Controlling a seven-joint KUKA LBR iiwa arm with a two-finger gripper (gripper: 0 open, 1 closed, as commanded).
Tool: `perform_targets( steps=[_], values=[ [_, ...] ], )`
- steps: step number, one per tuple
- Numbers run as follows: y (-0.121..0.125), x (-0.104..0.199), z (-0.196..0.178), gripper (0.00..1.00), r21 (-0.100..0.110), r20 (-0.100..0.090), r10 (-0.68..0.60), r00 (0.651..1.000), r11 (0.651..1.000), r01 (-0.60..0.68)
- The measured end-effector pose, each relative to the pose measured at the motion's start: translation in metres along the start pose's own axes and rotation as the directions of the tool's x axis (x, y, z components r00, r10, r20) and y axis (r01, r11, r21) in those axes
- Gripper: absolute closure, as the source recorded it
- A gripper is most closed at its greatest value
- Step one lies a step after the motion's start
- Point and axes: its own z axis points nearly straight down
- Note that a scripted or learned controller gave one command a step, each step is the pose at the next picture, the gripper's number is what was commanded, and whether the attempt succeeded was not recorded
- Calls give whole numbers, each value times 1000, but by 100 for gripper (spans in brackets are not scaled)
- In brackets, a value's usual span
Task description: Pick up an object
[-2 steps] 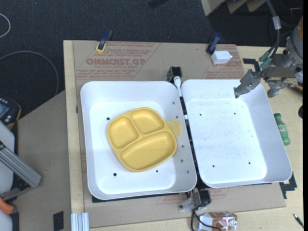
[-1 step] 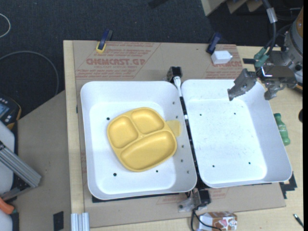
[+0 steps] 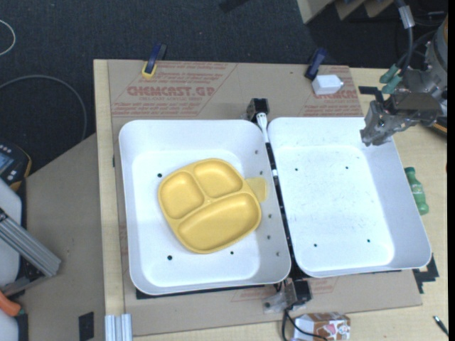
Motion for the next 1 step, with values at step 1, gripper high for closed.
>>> perform_targets(
  steps=[1],
  values=[
    [-1, 66, 75, 100, 16, -2, -5, 1000, 1000, 5]
  ],
)
